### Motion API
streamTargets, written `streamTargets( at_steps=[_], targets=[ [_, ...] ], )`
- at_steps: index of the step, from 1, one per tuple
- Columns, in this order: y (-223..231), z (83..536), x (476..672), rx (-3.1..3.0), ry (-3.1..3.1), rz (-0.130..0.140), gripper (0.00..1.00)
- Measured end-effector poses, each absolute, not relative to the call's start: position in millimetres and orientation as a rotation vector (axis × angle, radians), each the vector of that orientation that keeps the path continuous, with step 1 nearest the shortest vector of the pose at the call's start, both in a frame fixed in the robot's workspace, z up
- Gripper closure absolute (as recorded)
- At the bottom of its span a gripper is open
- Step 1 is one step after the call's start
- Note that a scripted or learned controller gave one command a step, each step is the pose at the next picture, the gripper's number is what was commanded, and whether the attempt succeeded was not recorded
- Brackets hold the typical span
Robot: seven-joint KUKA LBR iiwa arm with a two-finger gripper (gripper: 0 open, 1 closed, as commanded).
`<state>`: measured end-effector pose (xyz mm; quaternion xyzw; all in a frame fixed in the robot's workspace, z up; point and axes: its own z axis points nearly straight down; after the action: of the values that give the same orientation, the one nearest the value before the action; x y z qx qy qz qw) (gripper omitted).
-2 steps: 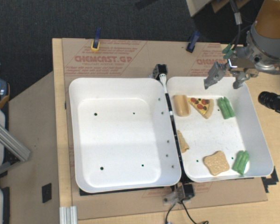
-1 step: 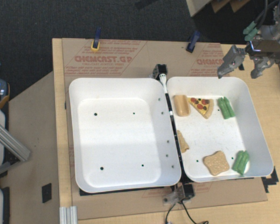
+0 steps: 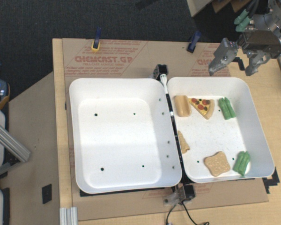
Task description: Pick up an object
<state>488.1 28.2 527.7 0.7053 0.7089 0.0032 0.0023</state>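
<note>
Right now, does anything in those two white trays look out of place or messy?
One small thing: a tan food piece lies tight against the divider between the bins, at the right bin's left edge. The other pieces lie loose on that bin's floor.

You are looking at two shallow bins, the left bin (image 3: 117, 139) and the right bin (image 3: 253, 121), both of smooth white plastic with a soft sheen. They rest on a matt brown cardboard sheet (image 3: 126, 55) printed in red, laid over a pale wood-look bench (image 3: 37, 125). The gripper (image 3: 236, 60) shows dull grey metal fingers. The toast slice (image 3: 217, 163) looks rough and matt; the green pieces (image 3: 226, 108) look smooth, like plastic. The floor (image 3: 61, 8) is dark, coarse carpet.
</note>
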Motion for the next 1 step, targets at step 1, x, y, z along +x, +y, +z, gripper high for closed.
streamTargets(
  at_steps=[1],
  targets=[
    [26.4, 535.4, 489.7, 2.216, 2.220, 0.006, 1.00]
  ],
)
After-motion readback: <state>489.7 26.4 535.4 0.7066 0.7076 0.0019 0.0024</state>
